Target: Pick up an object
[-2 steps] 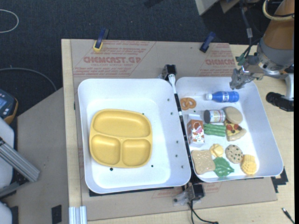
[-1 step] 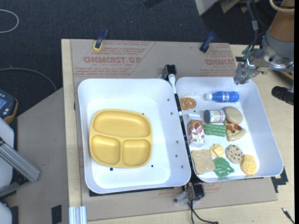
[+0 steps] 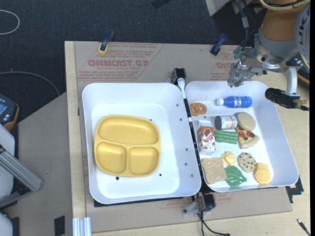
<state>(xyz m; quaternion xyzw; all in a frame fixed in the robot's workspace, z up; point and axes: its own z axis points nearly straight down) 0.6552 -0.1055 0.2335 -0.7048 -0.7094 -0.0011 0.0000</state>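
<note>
Gripper hangs over the right bin's far edge, just above the bottle. Can't tell how it's set. Food bits fill that bin; yellow tray sits left.

Your bench carries a brown printed board, held by a yellow-tipped clamp and a blue clamp at its far edge. Dark carpet floor surrounds it — note a thin cable loop lying at upper left.
</note>
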